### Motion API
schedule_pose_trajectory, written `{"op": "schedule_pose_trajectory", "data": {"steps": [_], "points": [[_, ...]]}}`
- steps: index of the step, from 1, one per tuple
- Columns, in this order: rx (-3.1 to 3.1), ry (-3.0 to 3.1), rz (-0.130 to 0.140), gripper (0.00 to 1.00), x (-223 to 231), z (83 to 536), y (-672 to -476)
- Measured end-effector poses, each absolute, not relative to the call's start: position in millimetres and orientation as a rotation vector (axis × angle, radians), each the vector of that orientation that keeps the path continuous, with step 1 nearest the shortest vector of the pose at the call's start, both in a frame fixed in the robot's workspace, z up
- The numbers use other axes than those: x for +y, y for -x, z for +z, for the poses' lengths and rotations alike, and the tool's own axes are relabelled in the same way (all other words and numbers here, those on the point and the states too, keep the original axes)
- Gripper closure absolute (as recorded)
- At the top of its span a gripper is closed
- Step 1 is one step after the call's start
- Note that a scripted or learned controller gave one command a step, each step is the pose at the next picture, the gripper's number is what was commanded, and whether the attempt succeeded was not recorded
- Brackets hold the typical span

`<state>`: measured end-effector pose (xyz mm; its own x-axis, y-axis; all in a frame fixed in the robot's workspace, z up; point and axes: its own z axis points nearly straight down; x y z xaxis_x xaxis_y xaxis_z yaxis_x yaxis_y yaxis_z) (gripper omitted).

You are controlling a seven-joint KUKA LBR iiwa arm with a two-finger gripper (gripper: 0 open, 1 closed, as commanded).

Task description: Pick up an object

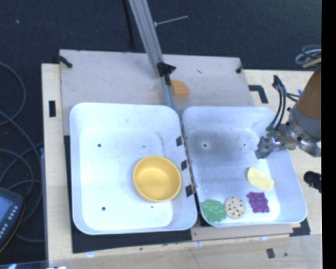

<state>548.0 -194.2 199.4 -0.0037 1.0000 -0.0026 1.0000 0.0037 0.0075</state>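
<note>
In the right bin (224, 150) lie a pale yellow piece (260, 179), a purple grape-like piece (259, 202), a round cookie (234, 207) and a green leafy piece (213, 209), all along the near side. A yellow bowl (157, 178) sits in the left bin (101, 150). My gripper (266, 146) hangs over the right bin's right side, just above and beyond the pale yellow piece, with nothing visible between its fingers.
A slanted metal post (147, 32) rises from behind the bins, with a small orange object (180, 88) at its foot. Cables run along the arm (308, 116) at the right edge. A dark tablet-like device (3, 217) lies on the floor at left.
</note>
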Motion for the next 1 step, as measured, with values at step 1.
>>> {"op": "schedule_pose_trajectory", "data": {"steps": [1], "points": [[2.22,-2.211,0.006,1.0,-195.8,254.0,-550.0]]}}
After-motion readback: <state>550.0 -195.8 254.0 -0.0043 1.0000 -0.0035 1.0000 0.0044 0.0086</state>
